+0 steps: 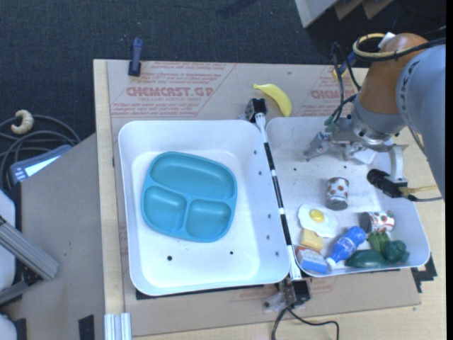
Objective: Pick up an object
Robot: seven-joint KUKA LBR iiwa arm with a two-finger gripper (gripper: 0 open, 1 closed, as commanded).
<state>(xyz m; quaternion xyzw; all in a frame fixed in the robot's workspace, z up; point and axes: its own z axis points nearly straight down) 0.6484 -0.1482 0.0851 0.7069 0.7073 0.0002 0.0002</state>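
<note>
Toys sit piled in the near corner of the right bin: a blue bottle, a fried egg and green veggies. Just behind them a small can stands alone, upright, its long side pointing up. It looks light and hard (maybe a bit slippery), so grab it across its round sides. Farther back the end effector hangs over bare floor of that bin, holding nothing; how wide it is I cannot tell. A blue tray lies in the left bin.

Right bin mid free; toys packed at near edge.
</note>
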